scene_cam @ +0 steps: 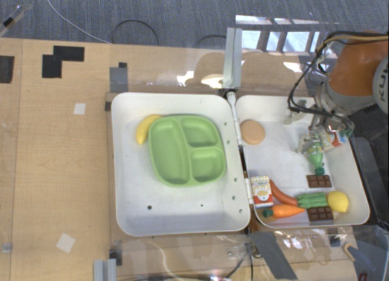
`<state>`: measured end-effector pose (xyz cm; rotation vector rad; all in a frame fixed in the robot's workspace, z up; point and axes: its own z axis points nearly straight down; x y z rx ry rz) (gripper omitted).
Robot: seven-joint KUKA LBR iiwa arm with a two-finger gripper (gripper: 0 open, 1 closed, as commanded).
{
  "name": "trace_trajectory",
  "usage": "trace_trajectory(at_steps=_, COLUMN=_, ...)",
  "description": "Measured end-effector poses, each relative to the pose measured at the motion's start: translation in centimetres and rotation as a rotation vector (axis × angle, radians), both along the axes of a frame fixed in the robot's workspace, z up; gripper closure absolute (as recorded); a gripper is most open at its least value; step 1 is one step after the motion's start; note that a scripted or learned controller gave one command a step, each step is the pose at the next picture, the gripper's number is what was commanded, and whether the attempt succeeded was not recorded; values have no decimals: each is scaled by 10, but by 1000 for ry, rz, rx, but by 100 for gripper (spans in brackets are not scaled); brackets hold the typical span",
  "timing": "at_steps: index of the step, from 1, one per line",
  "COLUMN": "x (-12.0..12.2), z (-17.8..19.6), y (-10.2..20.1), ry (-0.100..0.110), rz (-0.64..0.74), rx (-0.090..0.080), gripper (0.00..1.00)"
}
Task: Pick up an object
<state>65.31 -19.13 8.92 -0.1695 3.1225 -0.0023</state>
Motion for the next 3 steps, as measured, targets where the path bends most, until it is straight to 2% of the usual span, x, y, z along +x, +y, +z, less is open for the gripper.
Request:
trace_trajectory(at_steps=1, x=4, z=15, y=0, ry=-14, rz=0, rx=-2, gripper=100)
trace_trajectory(at_steps=2, x=-12, z=78, y=-15, ry=-1, rz=420, rx=-8, gripper=100)
trace_trajectory(at_steps=3, x=-13, z=76, y=-14, ry=2, rz=421, rx=-6, gripper=0)
